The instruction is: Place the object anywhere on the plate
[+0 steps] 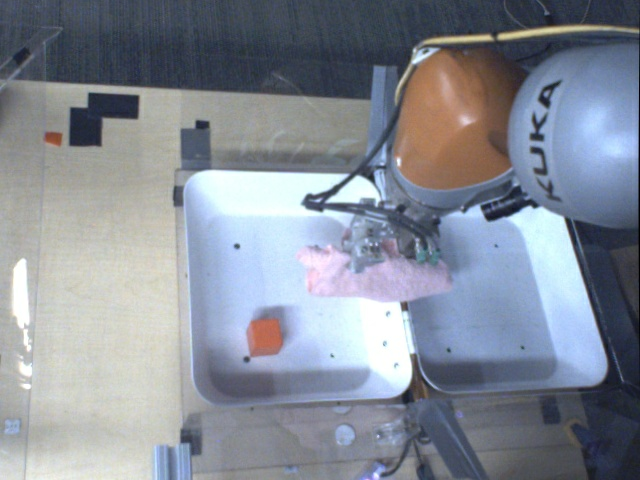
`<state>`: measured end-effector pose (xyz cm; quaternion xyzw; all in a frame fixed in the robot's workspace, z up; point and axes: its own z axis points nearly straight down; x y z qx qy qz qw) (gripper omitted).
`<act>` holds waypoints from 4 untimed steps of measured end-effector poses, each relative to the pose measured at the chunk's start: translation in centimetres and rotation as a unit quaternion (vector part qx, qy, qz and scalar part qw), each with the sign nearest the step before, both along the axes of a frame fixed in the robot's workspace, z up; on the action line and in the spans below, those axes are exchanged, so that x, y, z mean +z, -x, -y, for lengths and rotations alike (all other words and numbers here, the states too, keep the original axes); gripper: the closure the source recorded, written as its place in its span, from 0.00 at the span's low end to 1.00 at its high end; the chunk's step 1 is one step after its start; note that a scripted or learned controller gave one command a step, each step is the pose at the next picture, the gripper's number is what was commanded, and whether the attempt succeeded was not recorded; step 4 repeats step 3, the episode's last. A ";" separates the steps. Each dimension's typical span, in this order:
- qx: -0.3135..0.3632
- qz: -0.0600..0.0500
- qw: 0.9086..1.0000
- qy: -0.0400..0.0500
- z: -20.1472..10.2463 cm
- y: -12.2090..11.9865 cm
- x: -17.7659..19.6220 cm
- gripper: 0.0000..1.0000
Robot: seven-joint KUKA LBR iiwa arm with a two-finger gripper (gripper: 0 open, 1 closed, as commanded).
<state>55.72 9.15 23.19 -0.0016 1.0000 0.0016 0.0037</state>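
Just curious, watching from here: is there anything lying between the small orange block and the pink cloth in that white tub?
No. In the camera view only bare white tub floor separates the small orange block from the pink cloth.

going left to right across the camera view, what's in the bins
orange block → pink cloth, with the pincer above it → bare floor of the right bin

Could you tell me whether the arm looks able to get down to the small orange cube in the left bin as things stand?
Probably yes: the small orange cube sits alone on the left white bin's floor, nothing over it; the pincer hangs over the pink cloth.
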 end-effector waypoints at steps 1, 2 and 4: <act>0.000 0.000 1.000 0.000 -4.1 2.7 0.4 1.00; 0.001 -0.001 1.000 0.000 -8.8 4.6 -0.4 1.00; 0.000 -0.001 1.000 0.000 -8.8 4.6 -0.4 0.00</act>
